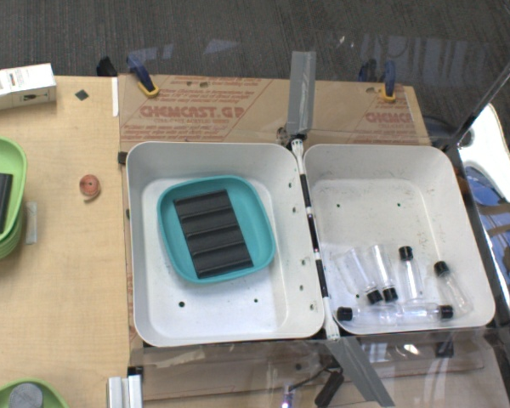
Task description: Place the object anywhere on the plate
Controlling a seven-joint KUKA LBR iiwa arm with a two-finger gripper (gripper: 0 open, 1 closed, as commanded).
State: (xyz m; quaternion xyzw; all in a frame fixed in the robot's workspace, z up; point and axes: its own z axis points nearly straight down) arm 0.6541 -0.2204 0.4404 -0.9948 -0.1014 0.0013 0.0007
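A teal plate [172, 228] lies in the left white bin [144, 296] and carries a dark ribbed block [211, 232]. In the right white bin [365, 164], several clear plastic vials with black caps [391, 287] lie scattered along the front part, some upright and some on their sides.
A green dish [4, 228] with a dark object sits at the far left of the wooden bench. A small round reddish piece [88, 185] lies between it and the left bin. Cardboard [195, 104] with clamps lies behind both bins. A grey post [302, 92] stands at the back between them.
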